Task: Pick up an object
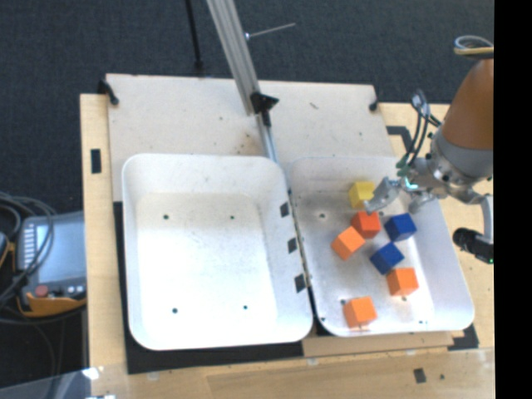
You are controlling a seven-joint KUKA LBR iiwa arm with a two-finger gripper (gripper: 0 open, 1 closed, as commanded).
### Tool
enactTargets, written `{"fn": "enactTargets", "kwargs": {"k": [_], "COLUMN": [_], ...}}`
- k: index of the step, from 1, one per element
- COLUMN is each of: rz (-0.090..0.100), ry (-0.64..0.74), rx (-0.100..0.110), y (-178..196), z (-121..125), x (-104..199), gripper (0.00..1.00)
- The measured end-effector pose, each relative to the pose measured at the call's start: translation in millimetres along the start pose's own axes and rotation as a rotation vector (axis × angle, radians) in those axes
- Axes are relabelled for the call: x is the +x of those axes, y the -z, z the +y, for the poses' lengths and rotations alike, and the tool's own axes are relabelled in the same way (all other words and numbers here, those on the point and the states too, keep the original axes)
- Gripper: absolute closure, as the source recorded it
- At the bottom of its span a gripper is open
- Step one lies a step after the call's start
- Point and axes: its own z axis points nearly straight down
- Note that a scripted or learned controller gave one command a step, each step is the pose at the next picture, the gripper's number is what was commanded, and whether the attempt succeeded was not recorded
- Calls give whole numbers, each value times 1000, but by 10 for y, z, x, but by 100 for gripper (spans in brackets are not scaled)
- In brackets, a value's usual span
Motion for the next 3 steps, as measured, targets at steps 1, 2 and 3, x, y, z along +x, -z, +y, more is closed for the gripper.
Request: {"fn": "enactTargets", "kwargs": {"k": [1, 2, 3], "rz": [0, -3, -4], "ry": [0, -4, -6], "rx": [-5, 1, -3], "y": [26, -521, -945], "z": [10, 71, 126], "x": [3, -83, -107], "gripper": [0, 0, 0]}}
